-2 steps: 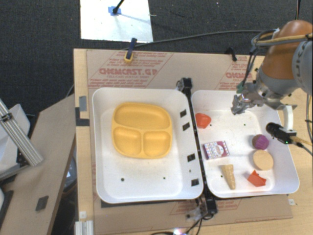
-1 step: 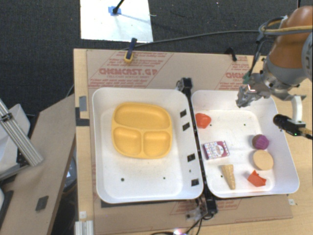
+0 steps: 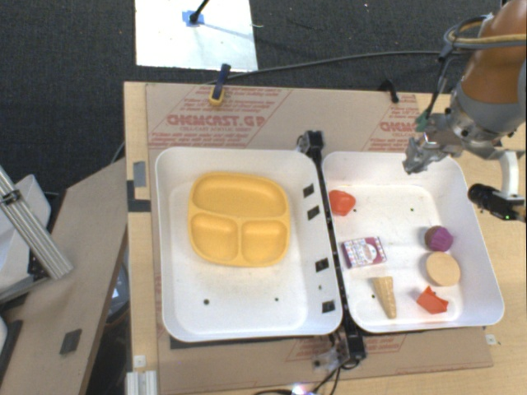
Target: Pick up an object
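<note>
Currently:
- Bench [image 3: 247, 109]: protective-film sheet on top, two white bins set side by side on it, touching along a black clip seam.
- Left bin [image 3: 177, 303]: one yellow divided plate [image 3: 239, 219] is seen lying flat, toward the far half.
- Right bin [image 3: 473, 237]: six small objects are held, all resting loose on the floor.
- Arm [image 3: 494, 72]: reaches in from the right, orange band above the wrist, parked over the far right corner of the right bin.
- Gripper [image 3: 414, 160]: hangs at the far rim of the right bin; nothing is seen between the fingers; open or closed cannot be told.
- Pink printed packet [image 3: 363, 252]: centre of the right bin.
- Tan disc [image 3: 442, 268]: right side, just near of the purple ball [image 3: 439, 238].
- Cone [image 3: 384, 295]: near edge, tip pointing near.
- Orange-red lump [image 3: 341, 202]: far left of the right bin, beside the seam.
- Red wedge [image 3: 431, 300]: near right corner.
</note>
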Tool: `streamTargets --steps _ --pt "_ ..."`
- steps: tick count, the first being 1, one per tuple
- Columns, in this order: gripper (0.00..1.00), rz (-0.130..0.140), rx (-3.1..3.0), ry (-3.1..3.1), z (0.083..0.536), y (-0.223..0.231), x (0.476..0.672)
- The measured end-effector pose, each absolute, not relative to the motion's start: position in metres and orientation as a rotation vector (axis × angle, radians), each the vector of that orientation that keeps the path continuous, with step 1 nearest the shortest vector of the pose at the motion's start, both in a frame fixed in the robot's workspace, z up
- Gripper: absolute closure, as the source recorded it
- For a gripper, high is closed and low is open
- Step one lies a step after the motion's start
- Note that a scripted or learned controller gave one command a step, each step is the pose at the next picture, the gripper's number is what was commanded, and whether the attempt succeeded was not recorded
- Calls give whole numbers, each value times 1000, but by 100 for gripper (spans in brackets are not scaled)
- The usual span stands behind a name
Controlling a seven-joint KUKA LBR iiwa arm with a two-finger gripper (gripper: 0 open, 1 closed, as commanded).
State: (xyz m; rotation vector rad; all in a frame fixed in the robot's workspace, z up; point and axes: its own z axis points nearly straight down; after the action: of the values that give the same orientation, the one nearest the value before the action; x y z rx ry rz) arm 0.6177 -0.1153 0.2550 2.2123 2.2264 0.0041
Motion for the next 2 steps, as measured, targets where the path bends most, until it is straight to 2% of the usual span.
streamTargets --steps 2 --pt "100 2 2212 2231 239 -7 623"
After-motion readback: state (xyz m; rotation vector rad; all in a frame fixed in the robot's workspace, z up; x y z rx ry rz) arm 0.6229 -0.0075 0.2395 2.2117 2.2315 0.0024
